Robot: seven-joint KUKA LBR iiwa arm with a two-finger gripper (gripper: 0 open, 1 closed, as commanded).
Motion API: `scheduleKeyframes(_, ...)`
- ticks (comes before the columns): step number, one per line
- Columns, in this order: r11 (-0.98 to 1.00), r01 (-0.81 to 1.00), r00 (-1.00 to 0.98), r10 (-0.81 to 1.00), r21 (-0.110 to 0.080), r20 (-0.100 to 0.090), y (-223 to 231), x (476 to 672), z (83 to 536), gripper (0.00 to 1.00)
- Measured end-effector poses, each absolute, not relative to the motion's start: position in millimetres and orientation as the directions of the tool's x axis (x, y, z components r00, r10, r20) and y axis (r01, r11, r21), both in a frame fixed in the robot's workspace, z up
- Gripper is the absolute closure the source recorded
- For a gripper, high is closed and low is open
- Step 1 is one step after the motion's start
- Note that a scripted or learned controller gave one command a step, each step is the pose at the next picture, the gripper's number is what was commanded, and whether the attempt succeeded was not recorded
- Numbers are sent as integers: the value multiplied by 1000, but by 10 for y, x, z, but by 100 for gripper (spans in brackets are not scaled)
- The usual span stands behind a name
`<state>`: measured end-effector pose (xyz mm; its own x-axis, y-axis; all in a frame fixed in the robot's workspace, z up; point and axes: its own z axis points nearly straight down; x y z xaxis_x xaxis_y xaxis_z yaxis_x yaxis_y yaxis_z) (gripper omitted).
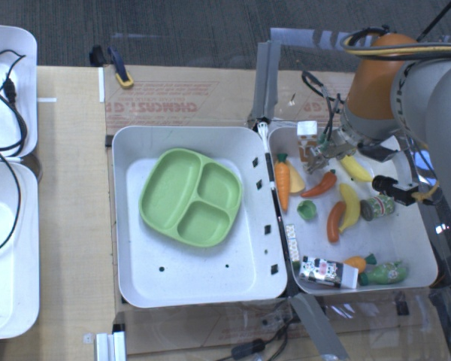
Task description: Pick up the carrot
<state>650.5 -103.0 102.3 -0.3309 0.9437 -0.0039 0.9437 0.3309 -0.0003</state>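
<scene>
The carrot (283, 183) is orange with a small green top. It lies lengthwise along the left wall of the right bin (413, 239), its top pointing to the back. My gripper (315, 153) hangs low over the back of that bin, a little right of the carrot's top and apart from it. Nothing shows held in it. Dark cables and the grey wrist with its orange band (376, 81) rise behind it.
Close around the carrot lie a red chili (320, 185), a small green vegetable (307, 210), a red-orange pepper (335, 222), two bananas (350, 205) and a can (379, 207). A box (327, 271) lies at the front. The left bin holds a green divided plate (190, 196).
</scene>
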Motion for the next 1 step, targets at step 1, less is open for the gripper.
scheduleKeyframes(1,342,940,-342,940,2,-3,-1144,6595,1861,100)
